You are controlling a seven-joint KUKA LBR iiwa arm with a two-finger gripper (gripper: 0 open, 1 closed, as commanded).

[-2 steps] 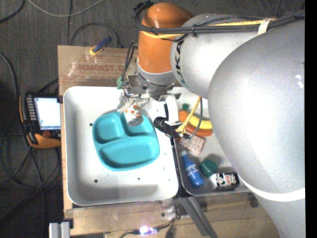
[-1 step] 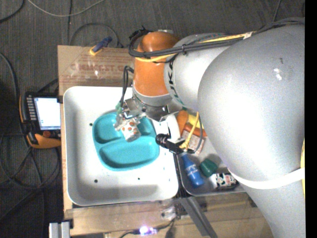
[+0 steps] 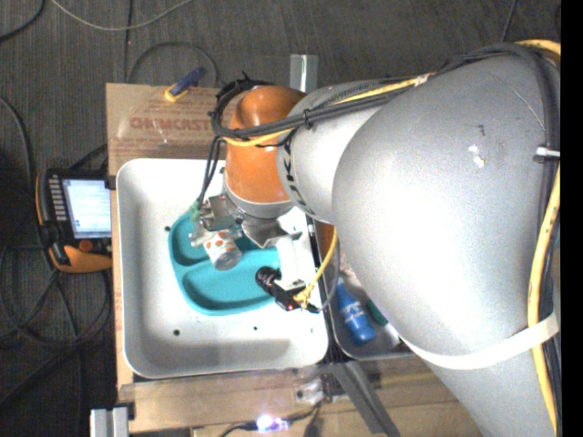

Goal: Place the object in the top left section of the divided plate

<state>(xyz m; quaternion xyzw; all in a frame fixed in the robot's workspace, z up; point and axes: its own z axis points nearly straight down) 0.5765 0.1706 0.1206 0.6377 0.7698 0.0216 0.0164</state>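
Note:
A teal divided plate [image 3: 211, 296] lies in the left white bin [image 3: 150, 335]. My gripper [image 3: 215, 228] hangs over the plate's upper part, under the orange wrist band. A small white cylinder with orange spots [image 3: 219, 248] sits right at the gripper's tip, over the plate's middle. The wrist hides whether it rests on the plate or hangs above it, and it also covers the plate's upper sections.
The big grey arm [image 3: 437, 198] covers most of the right bin, where a blue bottle-like object [image 3: 355, 319] shows. A cardboard sheet [image 3: 155, 130] lies behind the left bin. A handheld screen unit [image 3: 80, 215] sits left of the bench.

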